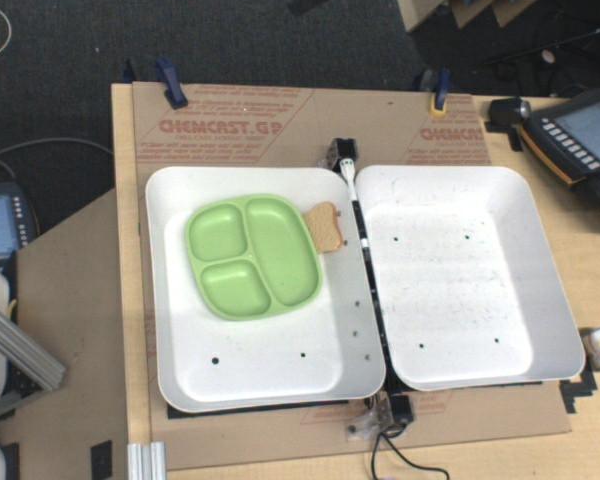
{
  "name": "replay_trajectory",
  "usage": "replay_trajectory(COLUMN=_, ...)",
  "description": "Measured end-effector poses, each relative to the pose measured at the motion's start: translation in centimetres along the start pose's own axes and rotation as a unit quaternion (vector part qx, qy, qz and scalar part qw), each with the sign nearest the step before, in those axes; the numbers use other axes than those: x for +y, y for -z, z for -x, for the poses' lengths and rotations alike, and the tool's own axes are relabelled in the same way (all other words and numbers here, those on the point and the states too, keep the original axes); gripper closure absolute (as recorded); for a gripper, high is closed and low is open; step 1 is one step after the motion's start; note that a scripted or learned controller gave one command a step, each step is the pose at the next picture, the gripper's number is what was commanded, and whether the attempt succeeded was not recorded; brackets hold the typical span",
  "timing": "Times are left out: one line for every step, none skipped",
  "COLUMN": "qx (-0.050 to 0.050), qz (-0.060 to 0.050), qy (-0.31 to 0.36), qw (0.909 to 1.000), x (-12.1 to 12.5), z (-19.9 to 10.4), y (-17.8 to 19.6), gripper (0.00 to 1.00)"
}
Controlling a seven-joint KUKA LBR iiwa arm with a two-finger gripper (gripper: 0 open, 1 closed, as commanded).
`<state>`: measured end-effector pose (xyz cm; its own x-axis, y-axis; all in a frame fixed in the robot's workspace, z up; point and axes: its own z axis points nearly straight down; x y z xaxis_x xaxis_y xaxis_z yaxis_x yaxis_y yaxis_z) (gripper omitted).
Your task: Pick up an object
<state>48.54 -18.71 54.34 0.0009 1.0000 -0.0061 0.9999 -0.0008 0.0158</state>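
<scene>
Two white bins sit side by side on the bench, and everything worth picking is in the left bin [180, 368]. There's a green divided plate [253, 256] lying flat in the upper half of it, three compartments facing up, and just at its right edge a small tan slice that looks like toast [324, 226], touching or slightly overlapping the plate's rim, close to the wall between the bins. The right bin [460, 368] carries only specks. As for whether the gripper is released, clenched or grasping anything, I cannot tell. Handling, as a judgement: the plate reads as light, rigid plastic, smooth and probably slippery, too broad to span, so the raised rim or one of the dividers is the place to pinch. The tan slice looks light and thin, lying flat, perhaps a soft toy piece; closing across its narrow width is the better hold, though its edge sits awkwardly against the plate.
</scene>
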Motion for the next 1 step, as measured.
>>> replay_trajectory(qx=0.0, qz=-0.004, qy=0.001, qw=1.0, x=0.27, z=-0.11, y=0.37, gripper=1.0)
